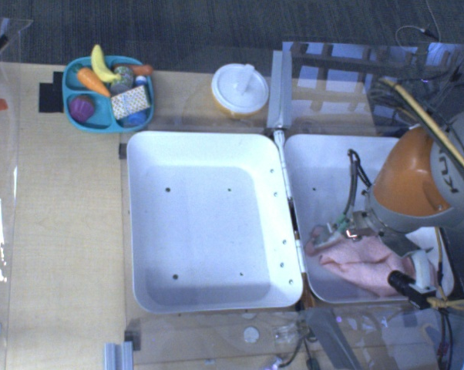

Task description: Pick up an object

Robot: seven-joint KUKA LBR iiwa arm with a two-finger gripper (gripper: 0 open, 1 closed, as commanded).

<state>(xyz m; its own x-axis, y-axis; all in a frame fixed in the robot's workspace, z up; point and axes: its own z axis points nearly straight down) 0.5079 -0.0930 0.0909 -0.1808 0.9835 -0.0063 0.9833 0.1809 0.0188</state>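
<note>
Cloth [361,264], pink and crumpled, lies in the right bin [317,176], toward its near edge and close to the wall shared with the left bin [201,222]. We see the gripper [348,231] lowered onto the cloth's upper left part, where the fabric bunches against it; the fingers are small and partly masked by cables and the wrist, so we cannot tell whether they stand apart or together, nor whether any fabric sits between them. The arm [408,182], with its orange band uppermost in this view, reaches in from the right and covers the right side of that bin. The left bin shows only its white floor with a few dark dots. Beyond the bins, on the wooden bench [55,230], stands a round white lidded container [240,89], and farther left a blue compartment tray [109,95] holds toy food, among it a banana [102,66] and a carrot [92,81].
</note>
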